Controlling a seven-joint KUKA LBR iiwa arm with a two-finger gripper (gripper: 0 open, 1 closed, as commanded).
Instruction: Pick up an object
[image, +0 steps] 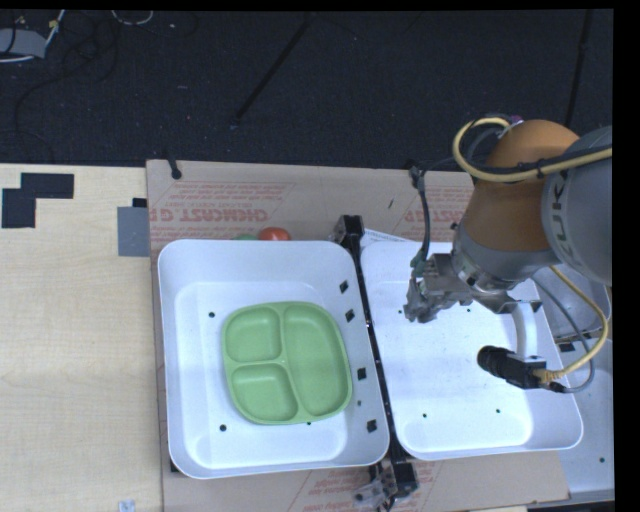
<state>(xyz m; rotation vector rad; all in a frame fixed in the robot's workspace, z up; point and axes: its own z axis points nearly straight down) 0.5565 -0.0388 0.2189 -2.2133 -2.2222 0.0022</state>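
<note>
Since the green divided plate (287, 361) lies flat in the left bin (190, 300), I read my gripper (422, 305), over the right bin's (470, 430) upper left, as misplaced; jaw state I cannot tell.

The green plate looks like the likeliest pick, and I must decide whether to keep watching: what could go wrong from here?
1. The tool hangs over the right bin, while the green plate lies in the left bin; a descent here would probably close on nothing.
2. The plate is wide, flat and shallow, so a two-finger grip may slip off.
3. Crossing over, the arm could catch the black divider.
</note>
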